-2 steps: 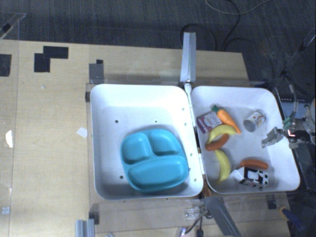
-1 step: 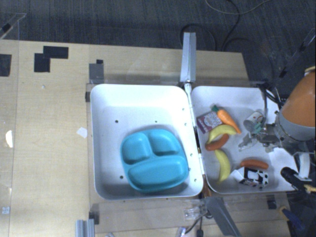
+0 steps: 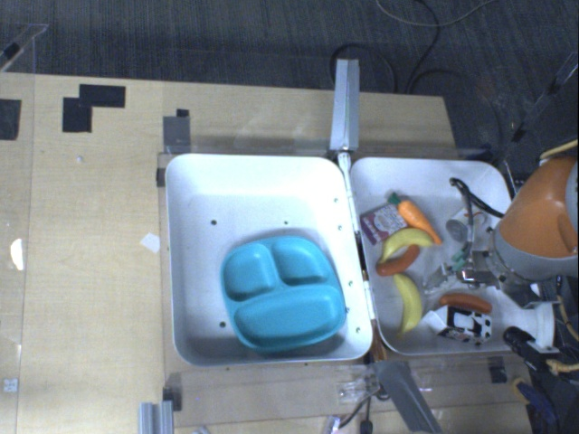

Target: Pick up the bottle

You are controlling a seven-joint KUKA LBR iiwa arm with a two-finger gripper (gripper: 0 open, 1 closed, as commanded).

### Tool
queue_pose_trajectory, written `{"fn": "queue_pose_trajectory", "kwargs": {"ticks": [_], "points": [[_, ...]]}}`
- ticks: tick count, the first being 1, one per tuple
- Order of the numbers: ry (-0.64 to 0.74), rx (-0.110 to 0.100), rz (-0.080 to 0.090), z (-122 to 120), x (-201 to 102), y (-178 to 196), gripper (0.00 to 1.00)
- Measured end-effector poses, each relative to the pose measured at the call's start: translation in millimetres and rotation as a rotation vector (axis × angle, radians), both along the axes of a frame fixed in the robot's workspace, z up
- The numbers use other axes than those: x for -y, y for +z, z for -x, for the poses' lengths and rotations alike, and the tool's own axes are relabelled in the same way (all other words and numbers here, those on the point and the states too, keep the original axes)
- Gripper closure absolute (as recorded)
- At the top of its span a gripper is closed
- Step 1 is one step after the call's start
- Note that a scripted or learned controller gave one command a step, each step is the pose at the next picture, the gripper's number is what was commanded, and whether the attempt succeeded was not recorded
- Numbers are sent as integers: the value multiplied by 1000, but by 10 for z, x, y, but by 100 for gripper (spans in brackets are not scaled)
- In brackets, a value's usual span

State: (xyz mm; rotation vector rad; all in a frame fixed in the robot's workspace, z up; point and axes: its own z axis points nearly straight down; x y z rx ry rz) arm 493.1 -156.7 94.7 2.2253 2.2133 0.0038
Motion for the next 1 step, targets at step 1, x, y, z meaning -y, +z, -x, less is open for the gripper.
{"fn": "queue_pose_trajectory", "kwargs": {"ticks": [1], "points": [[-82,2,1,-672,449,49,0]]}}
